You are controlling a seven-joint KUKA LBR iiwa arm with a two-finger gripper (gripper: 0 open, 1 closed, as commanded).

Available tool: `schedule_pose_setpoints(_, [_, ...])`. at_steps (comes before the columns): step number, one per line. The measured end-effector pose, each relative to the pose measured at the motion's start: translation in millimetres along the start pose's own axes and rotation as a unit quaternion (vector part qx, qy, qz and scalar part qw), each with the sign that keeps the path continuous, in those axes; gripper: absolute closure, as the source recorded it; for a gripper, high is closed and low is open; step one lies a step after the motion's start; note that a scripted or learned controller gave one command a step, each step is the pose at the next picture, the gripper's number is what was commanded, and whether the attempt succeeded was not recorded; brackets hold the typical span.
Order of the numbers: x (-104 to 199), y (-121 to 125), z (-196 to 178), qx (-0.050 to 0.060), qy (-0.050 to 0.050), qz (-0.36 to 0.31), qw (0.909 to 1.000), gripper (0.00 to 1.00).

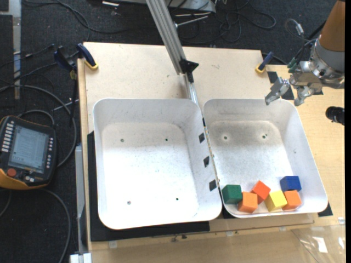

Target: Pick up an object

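Camera view from above: the pincer hangs open, holding nothing, over the far right rim of the right shallow white plastic bin. Well apart, along that bin's near edge, cluster 6 small blocks: green cube, 3 orange, 1 yellow, 1 blue.

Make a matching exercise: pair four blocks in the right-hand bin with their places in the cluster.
Things:
1. green block
2. blue block
3. yellow block
4. red-orange block

Places:
A. cluster's far right, nearest the bin's right wall
B. cluster's far left, by the divider
C. middle, tilted on a corner
D. front row, just below the blue one

Pairs: 1-B, 2-A, 3-D, 4-C
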State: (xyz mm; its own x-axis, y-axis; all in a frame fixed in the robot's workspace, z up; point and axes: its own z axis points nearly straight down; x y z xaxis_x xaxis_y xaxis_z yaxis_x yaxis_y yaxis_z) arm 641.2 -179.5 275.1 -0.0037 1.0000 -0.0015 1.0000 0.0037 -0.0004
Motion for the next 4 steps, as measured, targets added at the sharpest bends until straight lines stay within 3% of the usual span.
schedule_pose_setpoints(1, [11, 32, -17, -0.003, 0.0, -0.001, 1.0, 0.0])
schedule_pose_setpoints(2, [72, -4, 1, 0.001, 0.002, -0.002, 1.0, 0.0])
schedule_pose_setpoints(3, [68, -3, -11, -0.002, 0.0, 0.0, 1.0, 1.0])
schedule_pose_setpoints(4, [27, -66, 97, 0.005, 0.001, 0.005, 1.0, 1.0])
